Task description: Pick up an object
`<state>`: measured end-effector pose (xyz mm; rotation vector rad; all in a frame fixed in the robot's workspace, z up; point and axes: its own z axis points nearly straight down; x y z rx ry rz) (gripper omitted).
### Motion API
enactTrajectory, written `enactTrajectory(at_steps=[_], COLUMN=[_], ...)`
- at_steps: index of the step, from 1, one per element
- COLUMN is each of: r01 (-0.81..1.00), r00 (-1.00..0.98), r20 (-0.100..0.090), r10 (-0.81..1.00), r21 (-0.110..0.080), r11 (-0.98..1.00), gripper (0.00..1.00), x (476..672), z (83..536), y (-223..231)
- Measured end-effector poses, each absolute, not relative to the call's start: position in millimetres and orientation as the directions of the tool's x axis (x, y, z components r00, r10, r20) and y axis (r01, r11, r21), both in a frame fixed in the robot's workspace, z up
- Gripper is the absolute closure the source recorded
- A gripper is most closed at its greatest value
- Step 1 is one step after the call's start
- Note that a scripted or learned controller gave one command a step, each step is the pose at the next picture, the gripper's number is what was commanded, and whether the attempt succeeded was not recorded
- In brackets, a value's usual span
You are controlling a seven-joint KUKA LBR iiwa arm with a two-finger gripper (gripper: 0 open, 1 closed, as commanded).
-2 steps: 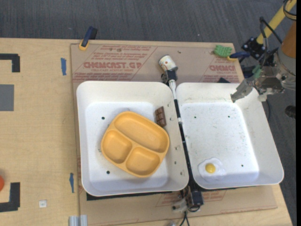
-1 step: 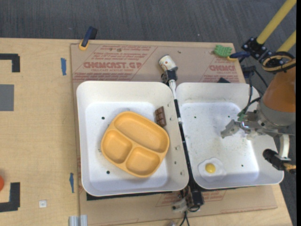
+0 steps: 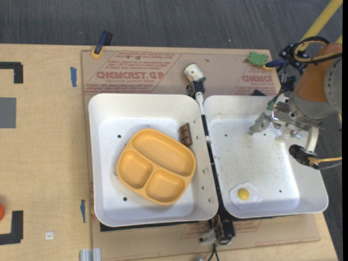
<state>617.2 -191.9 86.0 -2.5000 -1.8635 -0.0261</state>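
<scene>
**Arm poised over the right bin's far corner**

The worktop (image 3: 43, 145) carries two white bins side by side. The left bin (image 3: 103, 145) holds a yellow divided tray (image 3: 156, 165), tilted, with a small brown block (image 3: 185, 134) just beside its upper right edge, near the wall between the bins. The right bin (image 3: 272, 173) holds a fried-egg toy (image 3: 243, 193) near its front edge. The arm (image 3: 321, 80) reaches in from the right, its orange band above the wrist, and the hand (image 3: 283, 128) hangs over the right bin's upper right part, well apart from the egg. Whether the hand is wide or narrow cannot be told; nothing is seen in it.
</scene>
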Motion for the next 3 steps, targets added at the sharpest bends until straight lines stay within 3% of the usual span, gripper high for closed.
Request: enactTrajectory(at_steps=[1, 2, 3], r01=[0.996, 0.995, 0.998], r00=[0.087, -0.101, 0.06], r20=[0.026, 0.001, 0.001], r10=[0.996, 0.995, 0.998], r21=[0.004, 0.0, 0.0], r11=[-0.087, 0.101, -0.06], gripper=[0.0, 0.0, 0.0], x=[626.1, 581.6, 515.9], z=[88, 85, 85], y=[-194, -148, -128])
